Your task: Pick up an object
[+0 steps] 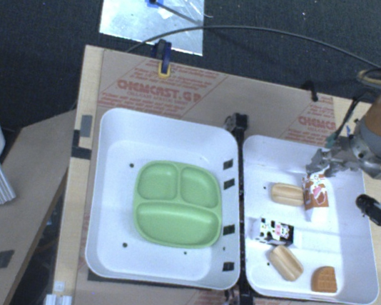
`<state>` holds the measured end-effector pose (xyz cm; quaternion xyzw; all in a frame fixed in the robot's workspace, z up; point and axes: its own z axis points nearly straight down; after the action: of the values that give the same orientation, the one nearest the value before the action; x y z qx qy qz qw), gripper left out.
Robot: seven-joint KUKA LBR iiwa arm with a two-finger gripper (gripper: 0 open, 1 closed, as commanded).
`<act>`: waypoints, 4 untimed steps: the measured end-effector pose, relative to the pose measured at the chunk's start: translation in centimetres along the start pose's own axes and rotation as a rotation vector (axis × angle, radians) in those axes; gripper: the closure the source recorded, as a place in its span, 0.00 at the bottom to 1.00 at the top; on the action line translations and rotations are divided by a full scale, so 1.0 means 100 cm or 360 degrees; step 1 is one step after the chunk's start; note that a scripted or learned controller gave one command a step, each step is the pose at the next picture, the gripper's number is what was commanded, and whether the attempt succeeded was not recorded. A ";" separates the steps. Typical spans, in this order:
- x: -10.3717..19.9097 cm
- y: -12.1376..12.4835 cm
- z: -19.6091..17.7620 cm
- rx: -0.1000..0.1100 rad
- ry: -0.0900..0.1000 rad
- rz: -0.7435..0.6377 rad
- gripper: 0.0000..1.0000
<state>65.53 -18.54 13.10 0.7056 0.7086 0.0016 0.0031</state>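
Claw point(320, 170) just above red-white packet point(316, 193) (right bin point(362, 249)).

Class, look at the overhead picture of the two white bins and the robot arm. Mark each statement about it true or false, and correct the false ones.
1. The green divided plate lies in the left bin. True.
2. The gripper is over the left bin. False: it is over the right bin, near its far side.
3. A red and white packet sits just below the gripper. True.
4. The black and white patterned item lies on the green plate. False: it lies in the right bin, near the divider.
5. The right bin holds a single object. False: it holds several, including tan bread-like pieces.
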 end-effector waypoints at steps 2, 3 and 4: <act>0.001 -0.006 -0.111 -0.0001 0.0000 -0.0001 1.00; 0.052 -0.030 -0.119 0.0008 0.0006 -0.0008 1.00; 0.091 -0.047 -0.114 0.0010 0.0005 -0.0006 1.00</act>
<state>60.71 -9.47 24.44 0.7042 0.7100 0.0004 -0.0002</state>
